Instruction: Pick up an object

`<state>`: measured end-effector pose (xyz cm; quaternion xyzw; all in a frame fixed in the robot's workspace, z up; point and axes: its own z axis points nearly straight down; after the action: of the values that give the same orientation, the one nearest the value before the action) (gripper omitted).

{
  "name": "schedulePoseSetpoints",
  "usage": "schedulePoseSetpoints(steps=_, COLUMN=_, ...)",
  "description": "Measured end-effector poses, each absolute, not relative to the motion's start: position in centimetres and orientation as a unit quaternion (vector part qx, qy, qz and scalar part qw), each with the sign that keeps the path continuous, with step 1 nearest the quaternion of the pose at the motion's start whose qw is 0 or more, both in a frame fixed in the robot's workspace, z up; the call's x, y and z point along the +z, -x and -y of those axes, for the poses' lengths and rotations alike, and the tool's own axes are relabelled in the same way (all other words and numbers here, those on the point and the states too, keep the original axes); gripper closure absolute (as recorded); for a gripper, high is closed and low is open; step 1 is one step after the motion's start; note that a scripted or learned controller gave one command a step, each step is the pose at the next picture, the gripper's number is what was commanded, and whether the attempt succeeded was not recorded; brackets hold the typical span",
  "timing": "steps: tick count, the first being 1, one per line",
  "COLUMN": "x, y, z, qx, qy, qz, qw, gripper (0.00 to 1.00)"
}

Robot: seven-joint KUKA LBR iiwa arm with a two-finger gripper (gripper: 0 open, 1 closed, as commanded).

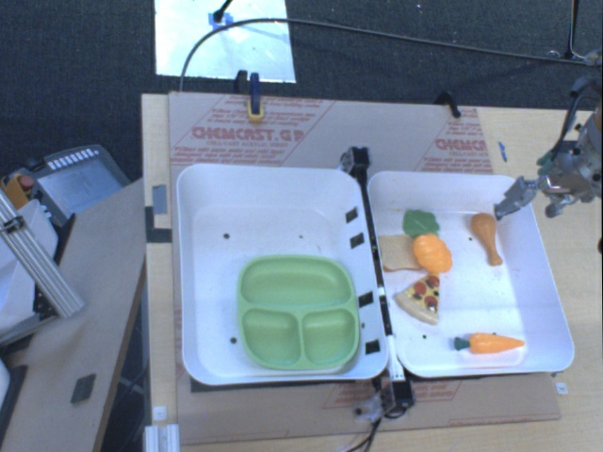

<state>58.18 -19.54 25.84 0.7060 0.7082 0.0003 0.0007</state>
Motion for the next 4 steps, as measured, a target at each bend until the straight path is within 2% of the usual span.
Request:
schedulePoseSetpoints(steps=2, x=15.8, y=-56.9, z=20.4, qx=-0.0006, qy=-0.707, qz=-0.707, qw=-0.001, gripper=0.00)
schedulePoseSetpoints(steps=3, x=9.7, y=-57.1, z=19.8, qx=-0.0006, qy=-0.706, qz=-0.708, qw=-0.002, gripper=0.00)
schedulePoseSetpoints(steps=4, x=11.1, y=-57.3, z=19.9, qx=0.0012, qy=-0.707, qz=-0.708, qw=0.002, gripper=1.00)
